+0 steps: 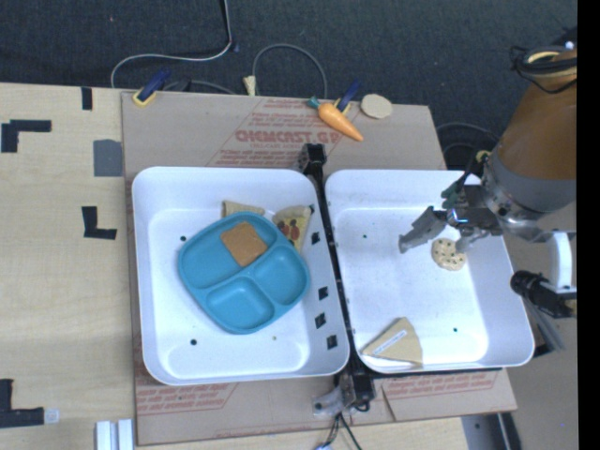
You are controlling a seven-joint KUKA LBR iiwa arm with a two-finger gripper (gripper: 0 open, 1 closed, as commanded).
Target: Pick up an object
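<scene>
two jaws (441, 232) spread open over the right bin (487, 345), beside the cookie (449, 253) not around it; closing here likely grabs nothing.

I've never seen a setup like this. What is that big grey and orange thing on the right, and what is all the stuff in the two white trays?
That is a robot arm, seen by a single camera fixed above the bench and looking down at a slant. At its end is a pincer, two fingers for grasping things. Its job is to pick up an object.

It hangs over the right bin, beside a small round cookie. The fingers look spread, with nothing between them, so nothing is held. A wedge of sandwich lies near that bin's front.

The left bin holds a blue divided plate with a brown square of toast on it, and a pizza slice beside the plate.

Behind the bins, on the cardboard, lie a toy carrot and a pale disc.
</scene>
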